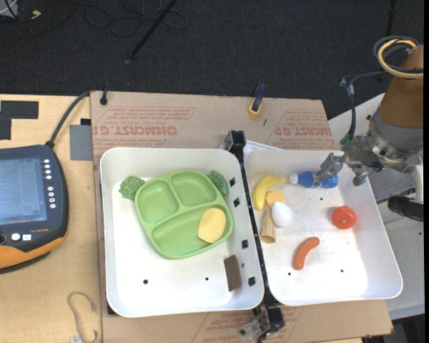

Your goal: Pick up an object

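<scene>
The gripper (345, 164) hovered at the right white bin's (386, 263) far edge, fingers spread, beside the blue plastic bottle (319, 179), seemingly to grasp it.

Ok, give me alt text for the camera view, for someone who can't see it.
A grey robot arm reaches from the right, its pincer over the far edge of the right bin beside a blue object, above a tomato, sausage, banana and egg. The left bin holds a green divided plate with a yellow piece.
</scene>
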Controlling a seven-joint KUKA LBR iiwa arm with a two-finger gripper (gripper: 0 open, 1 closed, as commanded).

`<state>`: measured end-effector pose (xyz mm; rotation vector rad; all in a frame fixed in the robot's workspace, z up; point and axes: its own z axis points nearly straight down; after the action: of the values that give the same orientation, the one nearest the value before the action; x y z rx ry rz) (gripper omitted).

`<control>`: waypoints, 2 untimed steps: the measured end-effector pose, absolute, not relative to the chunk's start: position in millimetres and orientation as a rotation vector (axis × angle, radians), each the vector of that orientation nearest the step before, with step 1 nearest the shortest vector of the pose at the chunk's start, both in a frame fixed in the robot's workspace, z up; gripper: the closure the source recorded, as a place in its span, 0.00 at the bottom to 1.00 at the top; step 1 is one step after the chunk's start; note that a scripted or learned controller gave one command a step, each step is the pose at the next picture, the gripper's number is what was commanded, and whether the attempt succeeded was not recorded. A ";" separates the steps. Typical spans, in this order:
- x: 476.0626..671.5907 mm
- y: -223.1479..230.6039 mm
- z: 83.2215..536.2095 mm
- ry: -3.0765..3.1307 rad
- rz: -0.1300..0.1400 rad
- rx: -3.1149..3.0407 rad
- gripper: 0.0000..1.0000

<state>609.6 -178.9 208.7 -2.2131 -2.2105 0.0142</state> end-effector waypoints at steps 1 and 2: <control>612.3 -179.1 217.6 -2.220 0.002 -2.219 0.00; 618.5 -173.9 172.3 -2.225 0.005 -2.212 0.00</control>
<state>618.5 -173.9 172.3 -2.2119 -2.2251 0.0046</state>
